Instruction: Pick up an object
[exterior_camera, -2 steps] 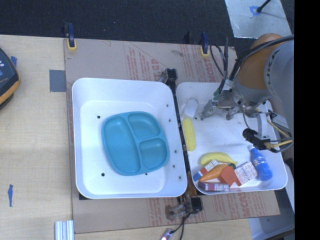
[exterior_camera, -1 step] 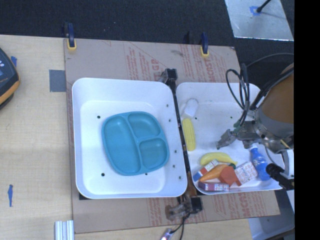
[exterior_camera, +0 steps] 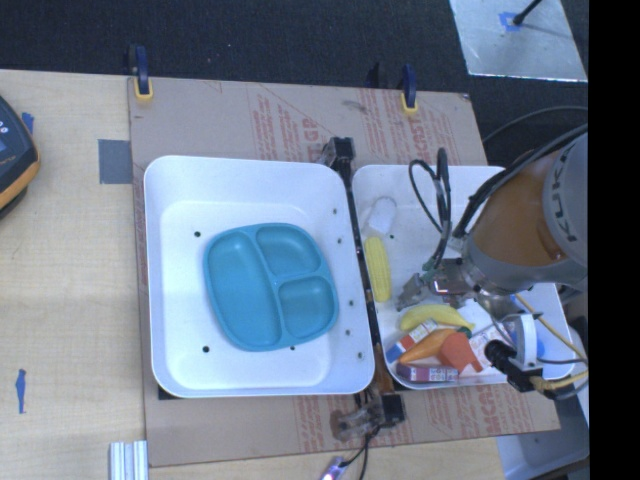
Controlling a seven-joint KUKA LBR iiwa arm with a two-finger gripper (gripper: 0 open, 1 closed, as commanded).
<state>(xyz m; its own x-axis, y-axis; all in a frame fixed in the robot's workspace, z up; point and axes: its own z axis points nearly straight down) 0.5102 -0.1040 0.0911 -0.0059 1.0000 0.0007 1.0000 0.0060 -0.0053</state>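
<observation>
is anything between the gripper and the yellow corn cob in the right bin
Nothing visible does. The gripper sits just right of the yellow corn cob, with bare white bin floor between them; the yellow banana lies below that path.

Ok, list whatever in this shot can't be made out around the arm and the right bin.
- Gripper: finger state unreadable in the camera view; the wrist and cables crowd it.
- Right bin: its right side is covered by the arm.
- Pile by the banana: orange and red items overlap, too small to name.
- Pale object above the corn: washed out against the white bin.
</observation>
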